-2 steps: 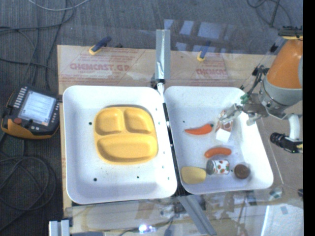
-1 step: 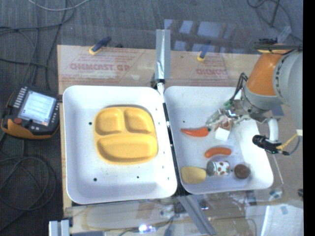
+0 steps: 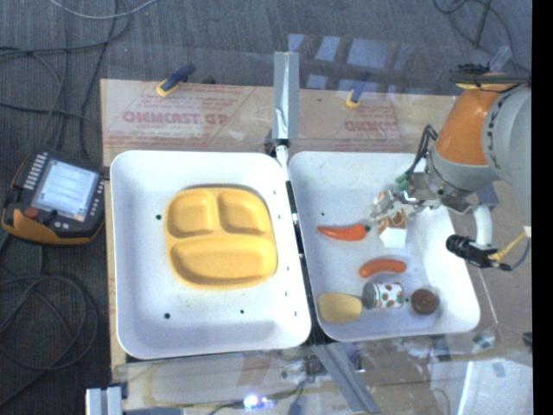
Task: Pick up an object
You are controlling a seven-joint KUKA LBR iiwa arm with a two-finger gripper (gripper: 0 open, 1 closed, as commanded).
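Dark carpet strewn with cables surrounds the bench [image 3: 121,119], whose brown top carries two shallow white bins side by side. Its left bin [image 3: 130,258] holds a yellow compartment tray [image 3: 221,236] near the middle. Its right bin [image 3: 449,309] holds the candidates: an orange-red chili pepper [image 3: 343,231] toward the bin's left wall, a small sausage [image 3: 382,268] below it, and along the front edge a pale potato [image 3: 339,307], a spotted can [image 3: 384,296] and a brown round piece [image 3: 423,301].

From the right edge the arm comes in, and the claw [image 3: 390,207] sits low over the bin's back half, just beside the pepper's stem end, with a small whitish-orange piece [image 3: 395,219] directly under it. Whether it is released or clenched I cannot tell; nothing is visibly pinched.

To do the pick well, I judge the claw should centre over one object, straddle its narrow width, and avoid the bin wall.

Faded red print on the bench top reads roughly "CHEMCAST GP" [image 3: 173,118]. A teach pendant [image 3: 56,199] lies beyond the left edge.
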